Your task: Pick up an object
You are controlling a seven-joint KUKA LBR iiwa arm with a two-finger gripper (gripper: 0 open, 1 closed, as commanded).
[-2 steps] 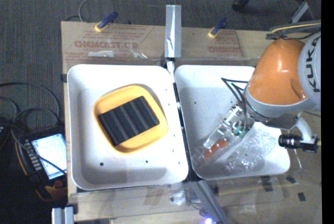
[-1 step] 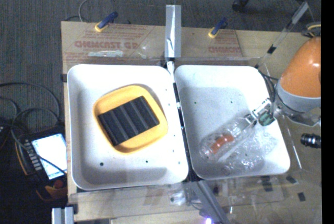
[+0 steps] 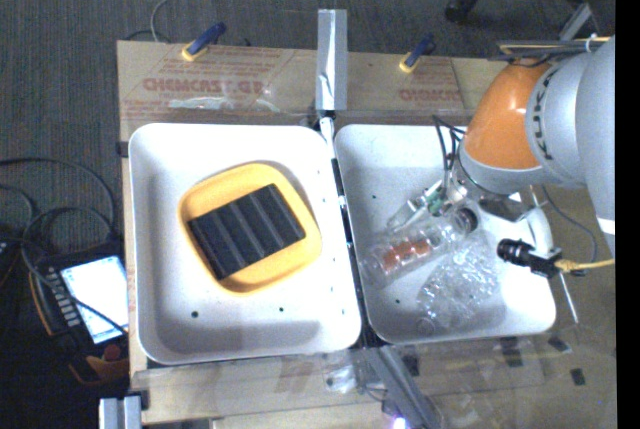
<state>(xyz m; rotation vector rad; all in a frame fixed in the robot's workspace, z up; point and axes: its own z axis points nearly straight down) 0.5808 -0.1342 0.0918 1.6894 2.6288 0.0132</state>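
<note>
In the left bin lies a yellow rounded object with a black ribbed top, tilted a little. The right bin holds a clear plastic bottle with orange contents lying on its side, and a crumpled clear plastic piece to its right. My gripper reaches down into the right bin just above the bottle's upper end. The grey and orange wrist covers most of it.
A metal divider post stands at the back between the two bins. Two blue and yellow clamps sit on the cardboard back edge. A black cable plug hangs off the arm over the right bin's right side.
</note>
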